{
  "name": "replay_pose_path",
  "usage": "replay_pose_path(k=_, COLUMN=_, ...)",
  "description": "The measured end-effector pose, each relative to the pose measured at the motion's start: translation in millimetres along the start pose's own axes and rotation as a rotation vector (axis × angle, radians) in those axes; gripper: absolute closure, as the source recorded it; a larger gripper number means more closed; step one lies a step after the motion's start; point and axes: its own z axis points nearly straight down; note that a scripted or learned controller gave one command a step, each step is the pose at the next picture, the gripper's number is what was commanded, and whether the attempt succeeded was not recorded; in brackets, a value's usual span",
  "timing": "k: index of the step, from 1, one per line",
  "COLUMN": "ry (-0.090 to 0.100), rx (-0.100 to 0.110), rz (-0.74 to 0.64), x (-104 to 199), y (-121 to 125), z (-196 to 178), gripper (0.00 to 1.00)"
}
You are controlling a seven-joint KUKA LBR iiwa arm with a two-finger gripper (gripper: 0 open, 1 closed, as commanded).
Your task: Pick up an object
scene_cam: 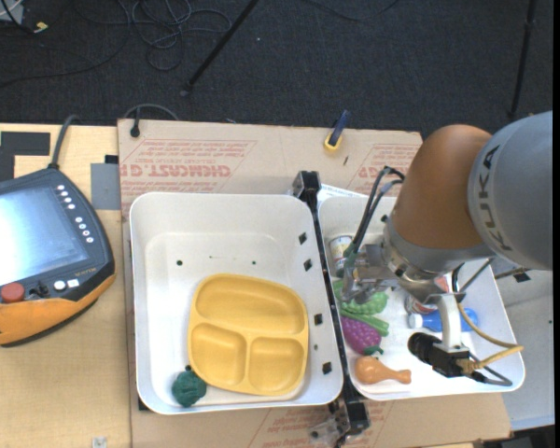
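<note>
The grey arm with its orange band comes in from the right and bends down over the right bin, with the end effector low in that bin's left half, close to the wall between the two bins. From here I cannot tell whether the end effector is open or closed, because it sits among the toys and the wrist covers much of it. Right under it lies a green toy, touching or nearly touching it, and I cannot say it is held. Just in front of that is a purple toy bunch of grapes, and nearer the front wall lies an orange drumstick-shaped toy. A blue thing peeks out on the far side of the wrist, and a small silvery can stands by the dividing wall behind the end effector. The left bin holds a yellow divided plate lying flat, with a dark green lump at its front left corner, just beside the plate. Both bins rest on a sheet of cardboard on the table, and a control pendant with a screen lies to the left, well apart from the bins.
</note>
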Motion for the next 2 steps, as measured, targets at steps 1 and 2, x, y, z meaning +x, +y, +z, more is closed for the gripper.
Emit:
replay_pose_path(k=1, ry=0.0, rx=-0.003, rz=-0.006, x=24.9, y=21.1, z=10.2, gripper=1.0)
replay_pose_path(k=2, ry=0.0, rx=-0.012, rz=-0.003, x=7.3, y=-40.7, z=-124.8, gripper=1.0)
